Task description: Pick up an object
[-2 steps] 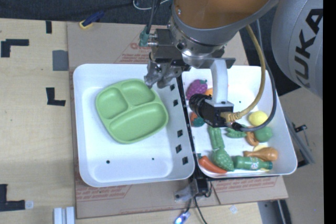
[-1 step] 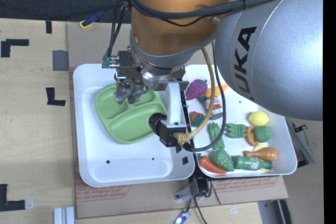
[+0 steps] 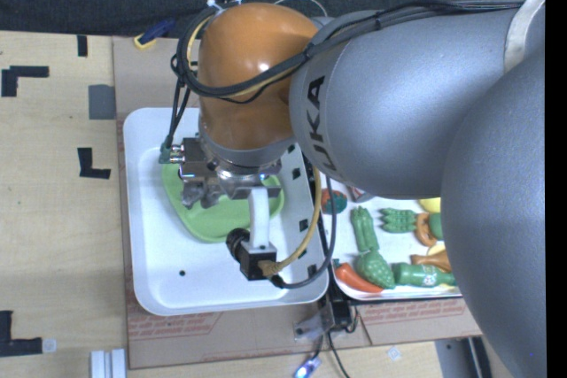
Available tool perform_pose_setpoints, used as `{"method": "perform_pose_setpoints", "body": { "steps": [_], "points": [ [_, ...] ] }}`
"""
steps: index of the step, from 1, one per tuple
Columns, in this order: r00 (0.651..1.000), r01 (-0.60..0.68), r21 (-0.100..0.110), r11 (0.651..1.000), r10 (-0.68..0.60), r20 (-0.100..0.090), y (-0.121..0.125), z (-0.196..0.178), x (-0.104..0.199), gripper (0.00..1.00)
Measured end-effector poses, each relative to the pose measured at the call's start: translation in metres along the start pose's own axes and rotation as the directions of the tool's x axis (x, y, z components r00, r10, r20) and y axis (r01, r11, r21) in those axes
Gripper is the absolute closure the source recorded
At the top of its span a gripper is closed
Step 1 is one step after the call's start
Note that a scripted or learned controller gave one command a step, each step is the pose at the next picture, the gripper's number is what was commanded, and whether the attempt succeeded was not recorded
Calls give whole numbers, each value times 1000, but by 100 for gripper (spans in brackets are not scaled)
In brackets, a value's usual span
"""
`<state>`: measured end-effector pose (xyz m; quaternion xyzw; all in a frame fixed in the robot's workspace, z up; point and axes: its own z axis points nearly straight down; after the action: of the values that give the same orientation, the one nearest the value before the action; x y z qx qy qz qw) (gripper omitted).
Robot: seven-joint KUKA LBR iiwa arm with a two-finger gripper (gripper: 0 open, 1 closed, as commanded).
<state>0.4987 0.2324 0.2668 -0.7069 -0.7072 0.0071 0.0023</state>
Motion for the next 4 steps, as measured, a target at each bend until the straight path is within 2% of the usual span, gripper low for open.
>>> {"method": "perform_pose_setpoints", "body": {
  "steps": [1,2,3,4],
  "points": [
    [1000,3,-29,1000,-3,-14,2,-278,-1,100],
    [1000,4,-11,1000,-4,-5,1,-278,0,100],
    [1000,6,-9,1000,-6,-4,1,-287,1,100],
    [1000,6,-8,1000,-6,-3,1,-287,1,0]
  ]
}}
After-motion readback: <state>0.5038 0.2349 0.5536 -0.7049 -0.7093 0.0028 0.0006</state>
